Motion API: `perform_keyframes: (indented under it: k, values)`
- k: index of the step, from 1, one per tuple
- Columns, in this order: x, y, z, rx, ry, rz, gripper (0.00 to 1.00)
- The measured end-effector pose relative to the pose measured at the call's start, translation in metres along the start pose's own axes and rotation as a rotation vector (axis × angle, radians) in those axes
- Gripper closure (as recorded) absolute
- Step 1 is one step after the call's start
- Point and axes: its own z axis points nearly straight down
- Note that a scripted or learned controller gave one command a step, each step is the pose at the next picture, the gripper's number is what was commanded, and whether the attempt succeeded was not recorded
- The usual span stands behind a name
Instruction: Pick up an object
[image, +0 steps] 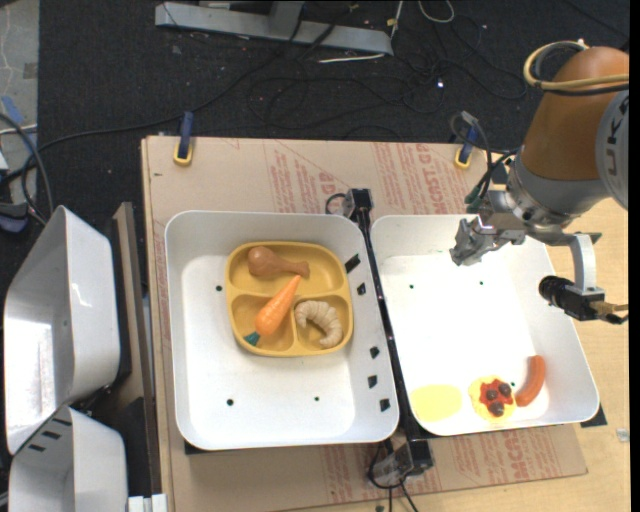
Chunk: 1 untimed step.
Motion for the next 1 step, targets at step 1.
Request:
perform_keyframes:
  k: [1]
  values:
    - [0.051, 0.0022, -0.0058, 0.0, 0.0, 0.0, 1.0]
